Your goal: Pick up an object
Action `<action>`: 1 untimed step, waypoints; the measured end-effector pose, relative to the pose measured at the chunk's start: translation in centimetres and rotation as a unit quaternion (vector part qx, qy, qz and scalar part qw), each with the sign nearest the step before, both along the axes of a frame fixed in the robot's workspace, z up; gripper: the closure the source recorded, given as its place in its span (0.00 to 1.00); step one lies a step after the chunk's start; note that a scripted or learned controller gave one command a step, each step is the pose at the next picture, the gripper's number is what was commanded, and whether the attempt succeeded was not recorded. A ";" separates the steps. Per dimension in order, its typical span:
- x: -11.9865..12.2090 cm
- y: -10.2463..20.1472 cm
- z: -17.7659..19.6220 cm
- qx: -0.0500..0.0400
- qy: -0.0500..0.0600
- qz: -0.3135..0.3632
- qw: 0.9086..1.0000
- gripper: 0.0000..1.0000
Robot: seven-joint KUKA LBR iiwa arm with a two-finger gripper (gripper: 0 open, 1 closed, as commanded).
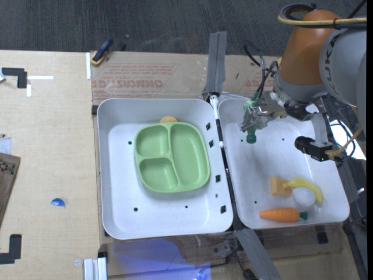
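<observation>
My gripper (pixel 251 134) hangs over the far left part of the right bin (pixel 265 162), above bare white floor. Nothing shows in it. The bin's objects lie together near its front right corner, well away from the gripper: an orange carrot (pixel 280 215) with a green end along the front wall, a white ball (pixel 303 198), a yellow banana (pixel 309 187) curving over the ball, and a small yellow-orange block (pixel 278 186).
The left bin (pixel 116 174) holds a green three-compartment plate (pixel 172 156), with a small orange-yellow thing (pixel 168 119) peeking out behind its far rim. A grey divider (pixel 222 156) runs between the bins. Cables and a black fitting (pixel 313 148) hang off the arm over the right bin.
</observation>
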State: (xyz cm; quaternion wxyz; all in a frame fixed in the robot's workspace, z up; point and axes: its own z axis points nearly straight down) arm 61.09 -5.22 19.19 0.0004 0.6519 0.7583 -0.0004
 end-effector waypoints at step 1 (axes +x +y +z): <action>3.6 -0.8 0.0 0.000 0.000 -0.027 1.000 1.00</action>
